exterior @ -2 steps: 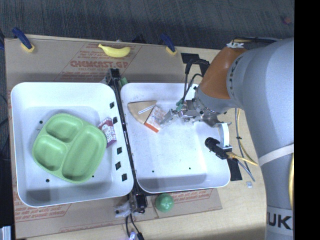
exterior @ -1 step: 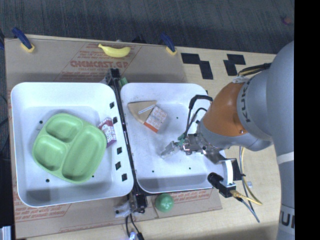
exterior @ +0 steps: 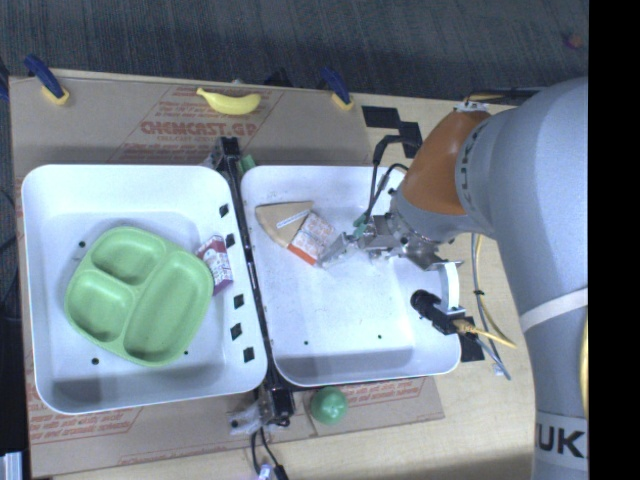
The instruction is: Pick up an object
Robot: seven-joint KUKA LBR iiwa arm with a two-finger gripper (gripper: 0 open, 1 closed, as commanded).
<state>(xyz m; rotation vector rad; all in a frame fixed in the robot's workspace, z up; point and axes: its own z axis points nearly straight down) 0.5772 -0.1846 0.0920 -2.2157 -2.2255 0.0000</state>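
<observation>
In the right bin [exterior: 340, 353], a tan wedge-shaped piece [exterior: 280, 215] lies near the back left corner. A red and white packet [exterior: 312, 236] rests against its right side. My gripper [exterior: 345, 246] is low in this bin, its tip right beside the packet's right edge. The view is too small to tell whether it touches the packet. The grey arm with its orange band [exterior: 440, 173] reaches in from the right above the bin's right half.
The left bin [exterior: 60, 198] holds a green divided plate [exterior: 138, 293] and a small dark red packet [exterior: 215, 261] near the divider. A yellow banana [exterior: 230, 99] lies on the cardboard behind the bins. In front of them sits a green ball [exterior: 327, 404].
</observation>
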